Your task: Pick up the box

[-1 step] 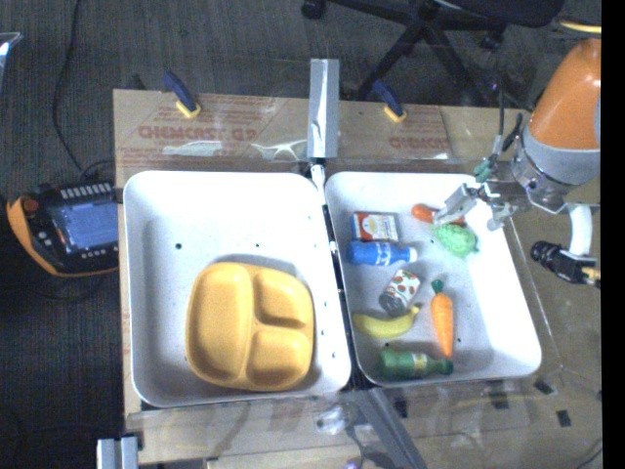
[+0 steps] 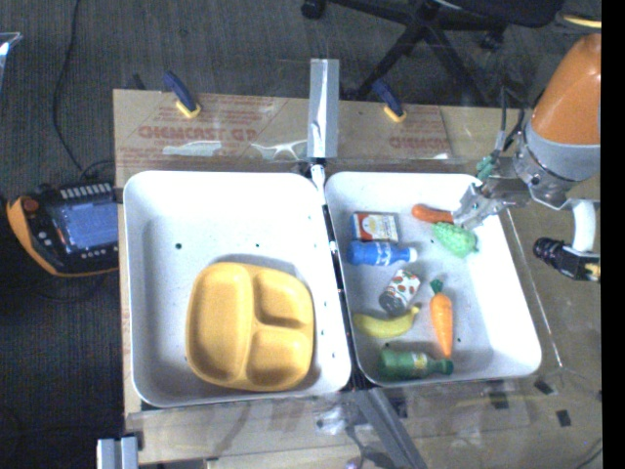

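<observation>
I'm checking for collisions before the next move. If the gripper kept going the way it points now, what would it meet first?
The gripper points down-left; it would probably meet the green leafy toy first, beside the orange carrot piece, not the box. Depth is unclear.

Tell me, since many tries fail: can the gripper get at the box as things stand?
Probably yes. The box lies flat near the right bin's back wall with nothing on top. The gripper hovers to its right, above the green toy. The blue bottle lies close in front, which may crowd the fingers.
</observation>
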Available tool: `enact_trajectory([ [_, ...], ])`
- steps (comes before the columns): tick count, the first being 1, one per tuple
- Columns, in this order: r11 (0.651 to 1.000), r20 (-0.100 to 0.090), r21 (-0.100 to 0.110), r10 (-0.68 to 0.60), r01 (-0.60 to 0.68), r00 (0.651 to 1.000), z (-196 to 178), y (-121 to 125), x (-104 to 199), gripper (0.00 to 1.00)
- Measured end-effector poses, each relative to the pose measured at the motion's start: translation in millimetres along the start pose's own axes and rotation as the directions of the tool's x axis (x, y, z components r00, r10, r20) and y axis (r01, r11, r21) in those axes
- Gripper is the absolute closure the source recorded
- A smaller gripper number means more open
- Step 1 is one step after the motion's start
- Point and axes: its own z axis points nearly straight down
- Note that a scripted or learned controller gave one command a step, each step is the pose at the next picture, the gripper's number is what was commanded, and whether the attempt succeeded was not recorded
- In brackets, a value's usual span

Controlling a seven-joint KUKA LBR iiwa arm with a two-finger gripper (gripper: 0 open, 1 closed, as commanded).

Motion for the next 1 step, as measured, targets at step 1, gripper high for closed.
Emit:
enact_trajectory([
  [1,0.999,0.002,-0.001,-0.038,0.038,0.999,-5.3,-103.0,37.9,1.00],
])
